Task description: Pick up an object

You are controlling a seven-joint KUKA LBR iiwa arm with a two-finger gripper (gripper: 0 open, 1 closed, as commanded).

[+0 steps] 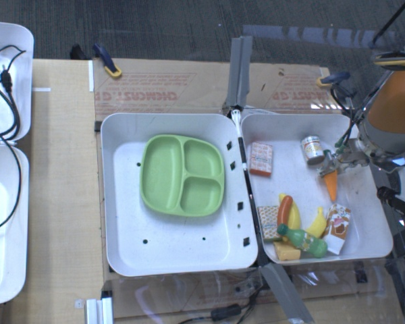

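Positioning the end effector over the orange carrot near the right bin's right wall, I cannot tell its state. I would centre on the carrot's thick end, descend vertically, and keep clear of the small can beside it.

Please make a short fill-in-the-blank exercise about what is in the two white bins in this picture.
1. The green plate lies in the ____ bin of the camera view.
2. The plate is divided into ____ compartments.
3. The gripper is in the right bin, directly above the ____ carrot.
4. The small can lies to the ____ of the gripper in the camera view.

Missing words: left; three; orange; left
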